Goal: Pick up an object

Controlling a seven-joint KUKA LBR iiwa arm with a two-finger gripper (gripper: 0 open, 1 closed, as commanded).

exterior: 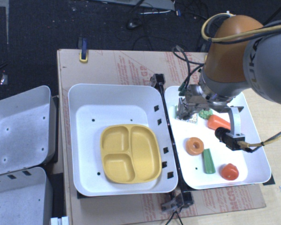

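The right bin (257,168) holds several small toys. An orange ring (195,146) lies near its middle, with a green cylinder (209,161) just to its right and a red toy (230,171) at the front right. An orange carrot (218,122) and a green leafy piece (205,113) lie further back. My gripper (186,112) hangs low over the bin's back left part, just left of the green piece and behind the ring. The arm's wrist hides what lies right under it.
The left bin (79,125) holds a yellow divided plate (130,153). A black divider (165,121) runs between the two bins. A black unit with a cable (230,140) hangs off the arm over the right bin. A grey lid (18,125) lies far left.
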